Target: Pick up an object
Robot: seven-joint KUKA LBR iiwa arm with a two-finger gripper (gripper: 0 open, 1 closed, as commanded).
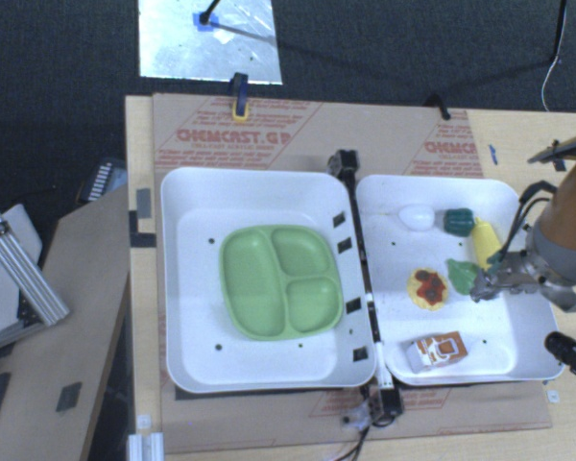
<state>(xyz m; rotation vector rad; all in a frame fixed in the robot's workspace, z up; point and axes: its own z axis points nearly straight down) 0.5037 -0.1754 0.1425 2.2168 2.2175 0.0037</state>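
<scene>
A KUKA arm reaches in from the right over the right bin (504,358), its gripper (482,288) low among a cluster of small toys, and whether it is parted or closed cannot be told at this size; nothing can be seen held. Taking the gripper as the landmark: a green leafy piece (460,276) lies just to its left, touching or nearly so, and looks the likeliest target. A yellow piece (484,239) stands just above it, its long axis running up and down the view, with a dark green piece (458,221) and a white piece (416,217) farther up and left. A round yellow and red toy (428,288) sits left of the leafy piece, and a small carton (437,350) lies below and to the left, well apart. The left bin (187,286), far left of the gripper, holds a green divided plate (280,282). By this reading the pick is not yet made, and the move turns on that short leftward offset.
</scene>
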